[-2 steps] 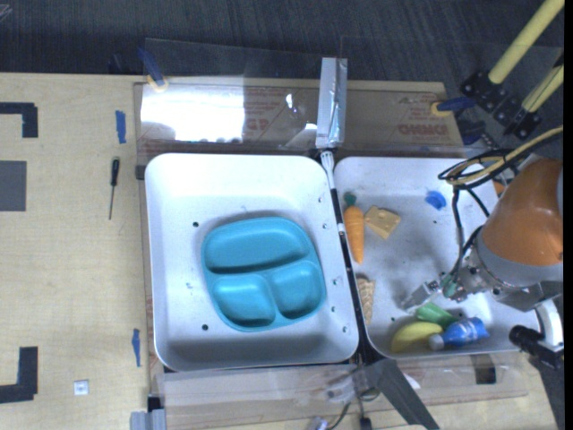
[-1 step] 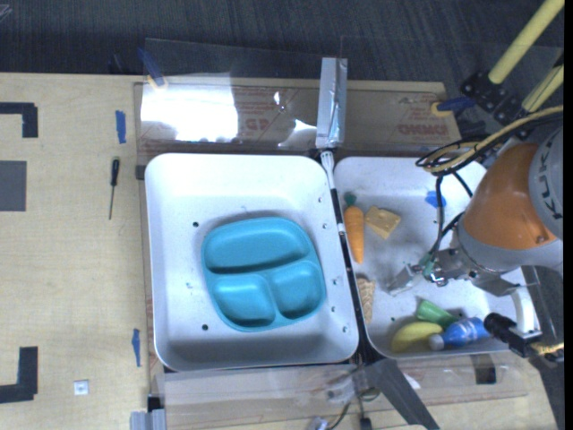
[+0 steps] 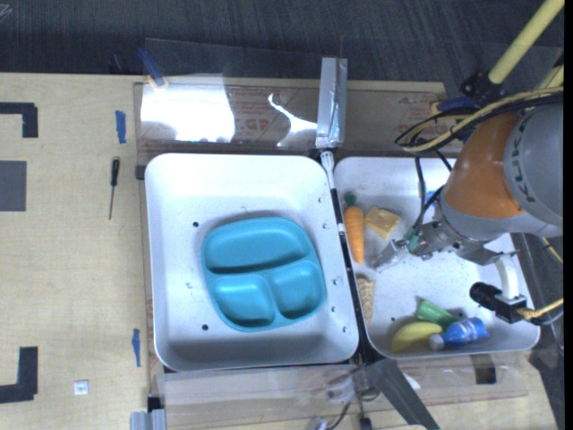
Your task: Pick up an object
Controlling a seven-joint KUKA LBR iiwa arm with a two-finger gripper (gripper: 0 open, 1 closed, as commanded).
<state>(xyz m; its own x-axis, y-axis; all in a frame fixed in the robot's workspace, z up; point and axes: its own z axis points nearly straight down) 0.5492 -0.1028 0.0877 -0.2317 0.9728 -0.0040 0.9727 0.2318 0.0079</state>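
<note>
The right bin (image 3: 401, 287) holds an orange carrot (image 3: 355, 229) along its left wall, with a pale yellow wedge (image 3: 384, 221) just right of it. A brown grainy piece (image 3: 364, 295) lies lower on the same wall. At the bin's front are a yellow banana (image 3: 415, 335), a green item (image 3: 434, 312) and a blue bottle (image 3: 465, 331). My gripper (image 3: 389, 253) hangs low over the bin's middle, just below the wedge and right of the carrot, pointing down-left. Nothing shows held in it.
A blue divided tray (image 3: 263, 271) lies in the left bin (image 3: 179, 204). A clear plastic sheet and a metal divider post (image 3: 330, 106) stand behind the bins. The grey arm with its orange band (image 3: 483, 182) covers the right bin's back right part.
</note>
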